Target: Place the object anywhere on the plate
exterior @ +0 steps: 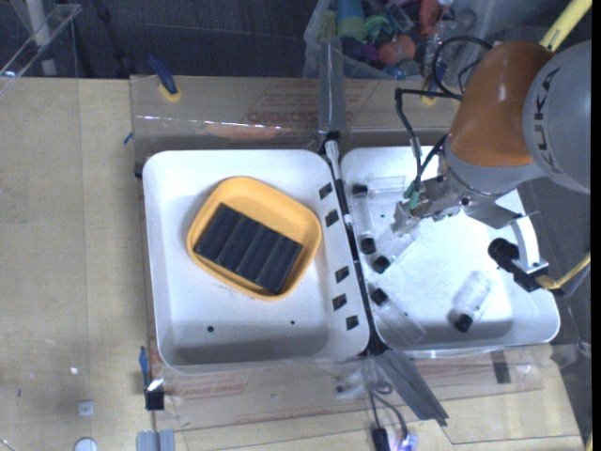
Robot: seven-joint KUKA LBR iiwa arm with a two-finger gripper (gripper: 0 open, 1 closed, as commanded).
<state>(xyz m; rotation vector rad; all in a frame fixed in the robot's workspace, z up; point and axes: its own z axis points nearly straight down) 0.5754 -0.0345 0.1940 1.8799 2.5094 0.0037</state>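
Clear little plastic bottle with a black cap lies on its side in the right white bin, near that bin's front corner. It is well apart from the gripper and nothing is touching it.

The gripper hangs low over the back part of the same bin, close to the wall between the two bins. It looks small and silvery from up here, and I cannot tell if it is open or shut. I see nothing held in it. Thin black cables loop above it.

Up from the gripper comes the wrist, then the fat orange band, then the big grey arm. The arm comes in from the right and leans down and to the left over the bin.

A few small black bits sit on the bin floor just beside the middle wall, below the gripper.

In the left white bin sits the round-cornered yellow plate, tipped at a slant. A flat black slab with ridges lies on the plate and covers most of its middle.

Both bins rest on the pale wooden bench. Behind them, at the top, is a clear tub of colourful toys.
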